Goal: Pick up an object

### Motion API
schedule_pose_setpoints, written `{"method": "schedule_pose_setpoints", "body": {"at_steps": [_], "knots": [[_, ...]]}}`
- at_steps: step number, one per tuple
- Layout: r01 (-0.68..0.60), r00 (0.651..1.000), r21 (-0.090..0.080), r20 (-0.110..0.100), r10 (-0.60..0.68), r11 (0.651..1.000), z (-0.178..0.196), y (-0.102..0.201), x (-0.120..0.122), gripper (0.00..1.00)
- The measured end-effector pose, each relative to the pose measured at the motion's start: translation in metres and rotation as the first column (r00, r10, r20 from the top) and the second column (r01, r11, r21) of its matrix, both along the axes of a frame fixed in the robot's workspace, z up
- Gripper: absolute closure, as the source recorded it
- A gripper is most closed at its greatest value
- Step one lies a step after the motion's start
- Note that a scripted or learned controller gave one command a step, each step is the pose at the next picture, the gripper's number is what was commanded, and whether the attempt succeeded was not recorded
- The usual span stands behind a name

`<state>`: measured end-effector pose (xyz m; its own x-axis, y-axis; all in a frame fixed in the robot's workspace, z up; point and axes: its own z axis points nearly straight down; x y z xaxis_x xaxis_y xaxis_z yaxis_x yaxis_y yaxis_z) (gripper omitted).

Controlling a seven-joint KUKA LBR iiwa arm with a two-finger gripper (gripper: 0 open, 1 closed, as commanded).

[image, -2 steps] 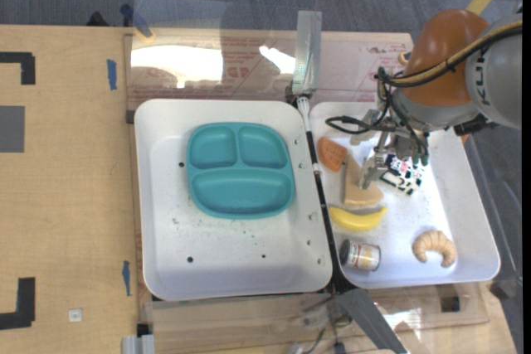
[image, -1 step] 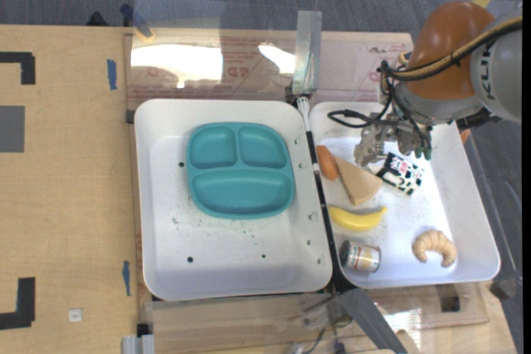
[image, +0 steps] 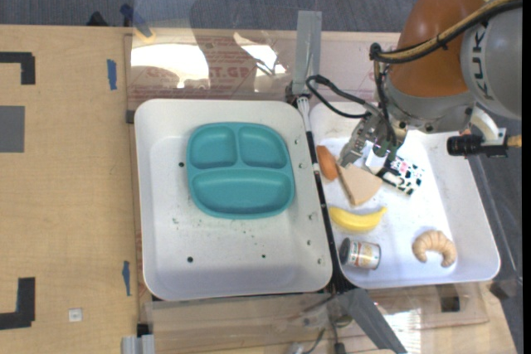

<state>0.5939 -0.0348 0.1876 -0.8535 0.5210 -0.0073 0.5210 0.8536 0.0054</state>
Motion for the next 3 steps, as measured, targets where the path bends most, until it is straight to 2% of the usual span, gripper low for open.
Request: {"method": "schedule_pose_setpoints", "body": {"at_steps": [1, 2, 3], "knots": [[0.351, 0.936, 0.001, -0.010, -0.351, 0.936, 0.004, 0.056, -0.030, 1.00], [0.529, 0.849, 0.010, 0.001, -0.529, 0.849, -0.077, 0.137, -0.067, 1.00], [0.777, 0.629, 0.022, 0.004, -0.777, 0.629, -0.092, 0.177, -0.063, 1.00]]}}
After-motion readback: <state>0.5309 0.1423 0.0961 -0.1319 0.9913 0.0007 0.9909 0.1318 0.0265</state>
